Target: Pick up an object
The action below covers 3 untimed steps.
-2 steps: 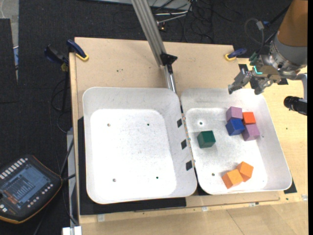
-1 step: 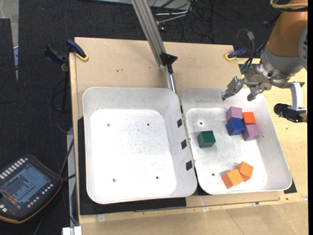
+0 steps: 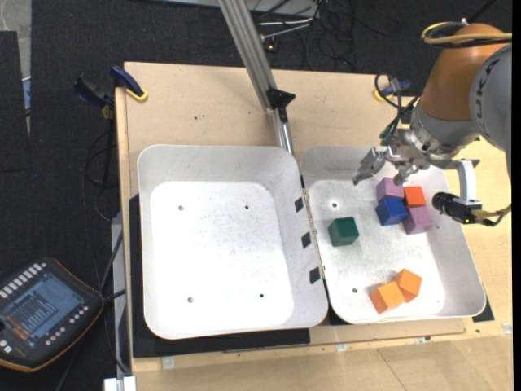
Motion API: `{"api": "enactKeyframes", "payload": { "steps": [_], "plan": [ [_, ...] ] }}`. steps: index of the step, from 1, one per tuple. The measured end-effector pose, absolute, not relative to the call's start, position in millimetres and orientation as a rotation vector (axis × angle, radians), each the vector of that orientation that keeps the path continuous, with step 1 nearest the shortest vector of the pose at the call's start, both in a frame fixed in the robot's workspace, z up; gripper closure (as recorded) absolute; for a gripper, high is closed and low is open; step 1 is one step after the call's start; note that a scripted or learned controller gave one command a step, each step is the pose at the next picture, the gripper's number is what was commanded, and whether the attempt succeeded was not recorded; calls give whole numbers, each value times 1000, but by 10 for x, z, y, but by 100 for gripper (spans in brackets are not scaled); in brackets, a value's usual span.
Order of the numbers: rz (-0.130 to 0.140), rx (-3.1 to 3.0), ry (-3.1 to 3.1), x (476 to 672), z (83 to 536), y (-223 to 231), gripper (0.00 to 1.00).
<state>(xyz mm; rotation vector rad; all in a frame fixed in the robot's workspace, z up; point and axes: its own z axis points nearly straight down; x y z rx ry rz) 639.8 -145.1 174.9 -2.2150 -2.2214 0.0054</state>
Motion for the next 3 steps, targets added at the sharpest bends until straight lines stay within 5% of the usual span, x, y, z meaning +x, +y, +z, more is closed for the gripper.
{"api": "enactKeyframes", "payload": {
  "steps": [1,2,3],
  "plan": [
    [4,-2215,-2223,6495,1211,-1428,0],
    [-2,-2221,-2227,6510,1354,-1432,100],
    [-6,-2222,-2229,6464,1896,-1347,100]
  ]
}}
